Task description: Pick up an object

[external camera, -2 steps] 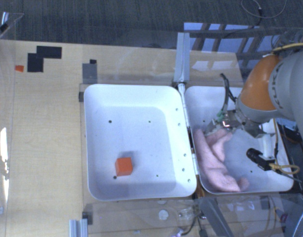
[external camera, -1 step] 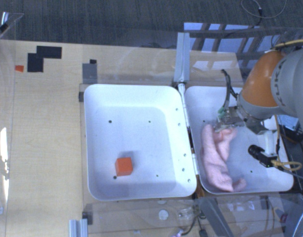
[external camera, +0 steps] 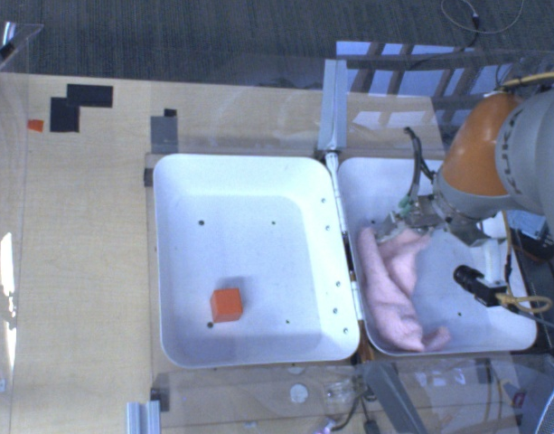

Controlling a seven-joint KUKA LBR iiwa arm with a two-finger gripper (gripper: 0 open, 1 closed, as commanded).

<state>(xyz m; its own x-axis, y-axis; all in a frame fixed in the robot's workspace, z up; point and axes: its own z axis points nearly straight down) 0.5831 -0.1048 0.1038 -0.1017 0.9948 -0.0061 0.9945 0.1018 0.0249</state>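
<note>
My fingers [external camera: 396, 228] low in right bin [external camera: 385, 177], at upper end of pink soft object [external camera: 392, 287]; whether wide, narrow or holding, I cannot tell, wrist hides them. Pink object lies long along left wall of right bin, lower end near front corner. Orange cube [external camera: 227, 305] sits alone in left bin [external camera: 240, 174], front-left part, well apart from my arm. Both bins side by side on wooden tabletop [external camera: 78, 269].

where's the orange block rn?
The orange block sits in the left bin, near its front-left corner. It lies apart from the pink cloth in the right bin, where the arm is.
</note>
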